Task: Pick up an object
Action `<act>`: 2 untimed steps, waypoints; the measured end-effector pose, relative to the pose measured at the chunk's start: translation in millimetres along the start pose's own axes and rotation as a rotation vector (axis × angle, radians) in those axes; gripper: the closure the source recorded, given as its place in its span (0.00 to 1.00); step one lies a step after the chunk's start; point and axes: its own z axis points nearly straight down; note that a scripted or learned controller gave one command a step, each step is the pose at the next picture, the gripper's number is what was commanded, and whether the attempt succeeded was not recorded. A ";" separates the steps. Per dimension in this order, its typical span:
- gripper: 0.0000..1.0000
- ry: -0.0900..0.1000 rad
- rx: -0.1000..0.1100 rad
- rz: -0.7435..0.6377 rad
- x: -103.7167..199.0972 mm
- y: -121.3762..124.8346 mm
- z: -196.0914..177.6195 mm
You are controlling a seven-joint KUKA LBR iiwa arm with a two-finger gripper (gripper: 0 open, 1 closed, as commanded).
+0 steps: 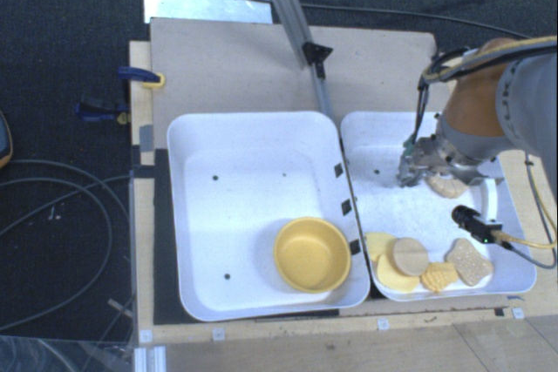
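The gripper (pixel 411 170) hangs low in the right bin (pixel 375 131), right of centre in the frame; whether its jaws are released or clenched I cannot tell. A pale biscuit-like piece (pixel 446 186) lies just beside it, partly under the wrist. More pieces cluster at lower right: a round tan disc (pixel 409 256), a waffle piece (pixel 438 277), a speckled slice (pixel 471 262). The yellow bowl (pixel 312 253) sits in the left bin (pixel 253 135). Best to centre over one isolated piece before descending.
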 end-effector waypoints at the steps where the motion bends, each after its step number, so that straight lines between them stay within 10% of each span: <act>1: 1.00 -0.001 -0.002 0.000 -8.8 -3.9 -54.4; 2: 1.00 0.000 -0.002 -0.005 -6.5 -8.4 -100.6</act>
